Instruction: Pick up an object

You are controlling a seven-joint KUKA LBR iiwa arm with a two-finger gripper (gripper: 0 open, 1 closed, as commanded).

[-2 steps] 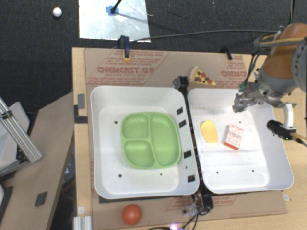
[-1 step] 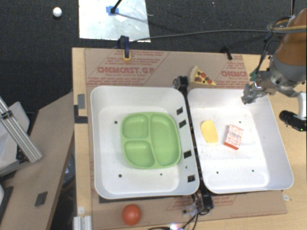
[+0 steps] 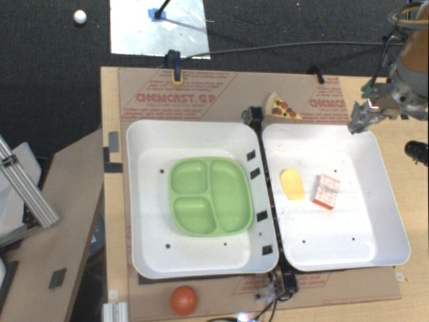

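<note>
**Q:** Orange ball (image 3: 183, 300) at the bottom edge of the frame, lowest in the picture: why is it outside the bins?

**A:** It rests on the tabletop (image 3: 221, 89) just below the left bin (image 3: 144, 180), beyond either rim. Judged from its place, it is not among the things offered for picking. The same goes for the pizza-slice toy (image 3: 283, 107), which lies on the brown board just above the gap between the two bins, and for the small white ball (image 3: 80, 17) on the dark floor at upper left.

**Q:** What do the two containers hold?

**A:** The left bin holds one green divided tray (image 3: 210, 196), lying flat near its middle, with three compartments that look bare. The right bin (image 3: 375, 247) holds two small things near its centre: a yellow block (image 3: 292, 184) to the left and a red-and-white packet (image 3: 327, 192) just beside it on the right, apart and not touching. These two are the likely candidates for the task, since each lies alone on open white floor with room around it.

**Q:** Where is the hand, and what is its state?

**A:** The hand (image 3: 362, 121) hangs at the upper right corner of the right bin, over its rim, well apart from block and packet. Nothing is seen between its tips; whether they stand apart or together cannot be told at this size.

**Q:** How far along is the pick?

**A:** By appearance, not begun: both candidates lie flat in the bin, untouched.
</note>
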